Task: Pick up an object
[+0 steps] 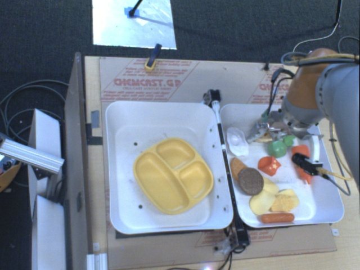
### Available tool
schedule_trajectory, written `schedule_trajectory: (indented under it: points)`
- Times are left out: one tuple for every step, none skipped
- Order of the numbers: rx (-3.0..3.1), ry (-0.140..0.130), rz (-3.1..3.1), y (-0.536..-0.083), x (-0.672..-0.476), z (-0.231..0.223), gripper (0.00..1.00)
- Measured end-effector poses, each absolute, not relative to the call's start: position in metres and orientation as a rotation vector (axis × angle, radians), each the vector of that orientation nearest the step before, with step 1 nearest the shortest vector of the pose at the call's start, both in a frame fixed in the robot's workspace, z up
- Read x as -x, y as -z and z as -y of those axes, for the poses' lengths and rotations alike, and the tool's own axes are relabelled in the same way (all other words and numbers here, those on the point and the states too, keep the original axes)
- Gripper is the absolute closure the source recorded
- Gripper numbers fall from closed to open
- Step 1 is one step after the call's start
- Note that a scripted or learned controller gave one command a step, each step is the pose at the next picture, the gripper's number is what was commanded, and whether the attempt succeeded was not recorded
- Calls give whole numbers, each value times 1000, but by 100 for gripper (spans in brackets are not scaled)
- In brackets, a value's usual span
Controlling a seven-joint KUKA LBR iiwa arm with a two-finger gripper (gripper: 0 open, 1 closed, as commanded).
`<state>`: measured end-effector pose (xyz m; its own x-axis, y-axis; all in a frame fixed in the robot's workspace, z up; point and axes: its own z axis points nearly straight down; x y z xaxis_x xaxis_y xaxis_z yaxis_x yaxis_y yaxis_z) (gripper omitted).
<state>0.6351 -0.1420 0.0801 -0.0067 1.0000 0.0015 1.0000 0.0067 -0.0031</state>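
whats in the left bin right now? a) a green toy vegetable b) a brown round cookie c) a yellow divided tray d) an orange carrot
c: the yellow divided tray lies alone in the left bin, while the brown cookie, the green piece and the other toy foods sit in the right bin.

grey arm reaching in, wrist lowered
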Motion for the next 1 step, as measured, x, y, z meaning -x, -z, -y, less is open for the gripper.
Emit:
schedule_trajectory:
  points:
    - [2219, 12, 2237, -164, -672, 121, 0]
